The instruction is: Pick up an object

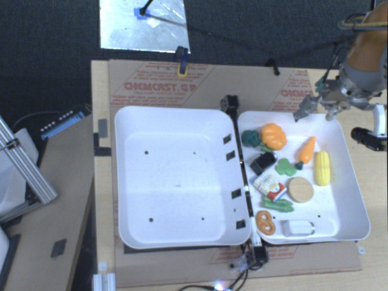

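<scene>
Gripper hanging over far right corner of right bin, fingers spread apart, nothing between them. Arm entering from right, orange band showing above wrist.

Objects all lying in right bin: orange pumpkin touching green broccoli; carrot just beside yellow corn; black block; round wooden disc; pretzel near front edge; white piece beside it.

Left bin sitting alongside, touching right bin at middle.
</scene>
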